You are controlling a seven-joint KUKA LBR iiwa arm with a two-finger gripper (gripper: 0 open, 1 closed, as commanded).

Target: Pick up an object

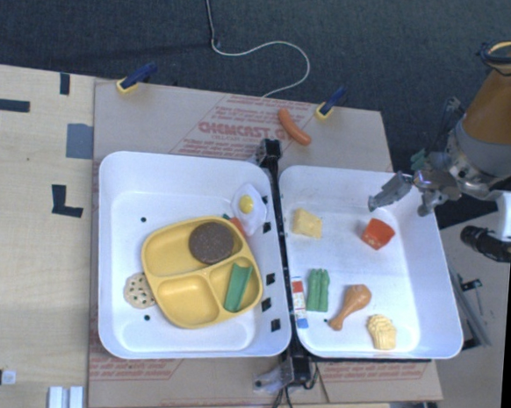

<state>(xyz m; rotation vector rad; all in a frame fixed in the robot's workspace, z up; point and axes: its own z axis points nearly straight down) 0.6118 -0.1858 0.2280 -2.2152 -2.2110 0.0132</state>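
My gripper (pixel 407 200) hovers over the far right part of the right bin (pixel 434 283), fingers spread open with nothing between them. A red block (pixel 377 234) lies just below it, slightly toward the front. Further left in that bin is a pale yellow cheese wedge (pixel 305 223). Toward the front lie a green asparagus bundle (pixel 318 290), a chicken drumstick (pixel 350 304), a yellow ridged piece (pixel 382 332) and a small red and white packet (pixel 297 299).
The left bin (pixel 117 232) holds a yellow divided plate (pixel 167 258) with a brown patty (pixel 211 241) and a green piece (pixel 237 287); a fried egg (pixel 247 205) and a cookie (pixel 139 291) lie beside it. A hot dog (pixel 294 127) rests on the cardboard behind the bins.
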